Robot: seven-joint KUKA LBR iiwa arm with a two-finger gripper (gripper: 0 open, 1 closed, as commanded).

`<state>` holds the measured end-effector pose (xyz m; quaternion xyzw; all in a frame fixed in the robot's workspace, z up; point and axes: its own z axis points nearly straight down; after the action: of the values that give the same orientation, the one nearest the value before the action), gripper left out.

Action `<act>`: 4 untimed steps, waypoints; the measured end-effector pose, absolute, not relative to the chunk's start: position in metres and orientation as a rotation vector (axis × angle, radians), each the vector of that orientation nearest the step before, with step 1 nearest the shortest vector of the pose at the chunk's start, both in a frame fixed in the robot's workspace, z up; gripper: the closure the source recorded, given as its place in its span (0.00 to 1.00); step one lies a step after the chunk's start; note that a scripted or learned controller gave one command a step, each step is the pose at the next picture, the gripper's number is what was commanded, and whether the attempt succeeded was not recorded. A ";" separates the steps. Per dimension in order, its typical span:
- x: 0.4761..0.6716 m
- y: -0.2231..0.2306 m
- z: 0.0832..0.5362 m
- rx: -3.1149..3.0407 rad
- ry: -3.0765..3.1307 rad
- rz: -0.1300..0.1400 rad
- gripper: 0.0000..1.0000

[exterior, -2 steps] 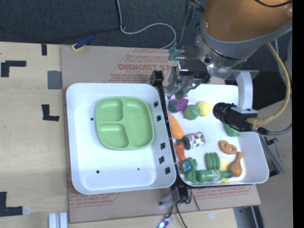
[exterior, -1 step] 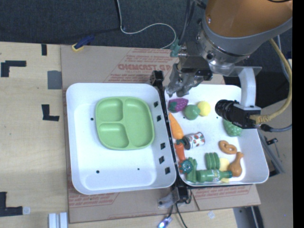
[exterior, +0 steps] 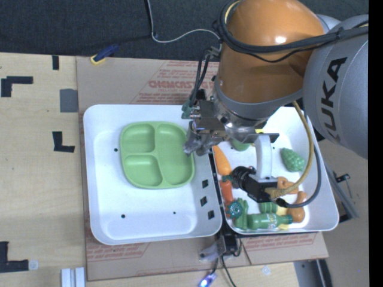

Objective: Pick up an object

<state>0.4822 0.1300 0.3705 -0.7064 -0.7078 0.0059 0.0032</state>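
Observation:
My gripper [exterior: 196,141] hangs low over the divider between the two bins, at the right edge of the green divided plate [exterior: 157,154] that lies in the left bin [exterior: 102,184]. I see nothing held in it. Just right of the gripper, an orange carrot [exterior: 221,160] lies along the left wall of the right bin [exterior: 326,214]. Below the carrot are a red-orange piece [exterior: 226,189], a teal toy [exterior: 236,208] and a green bottle-shaped toy [exterior: 260,221]. A green bumpy toy [exterior: 292,159] sits at the right. The arm's orange band hides the back of the right bin.
Small orange toys [exterior: 295,200] and a yellow piece [exterior: 285,219] crowd the right bin's front corner. Both bins rest on cardboard [exterior: 149,82] on the bench. A blue-and-yellow clip [exterior: 105,54] lies at the cardboard's back left edge.

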 end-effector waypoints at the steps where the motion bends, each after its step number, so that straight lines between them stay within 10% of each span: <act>1: 0.483 0.124 0.364 -2.219 -2.222 0.006 1.00; 2: 0.483 0.124 0.364 -2.218 -2.223 0.004 0.00; 3: 0.483 0.125 0.374 -2.215 -2.225 0.005 1.00; 4: 0.483 0.125 0.374 -2.215 -2.224 0.007 0.00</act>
<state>0.4832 0.1250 0.3736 -0.7056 -0.7086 0.0022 0.0013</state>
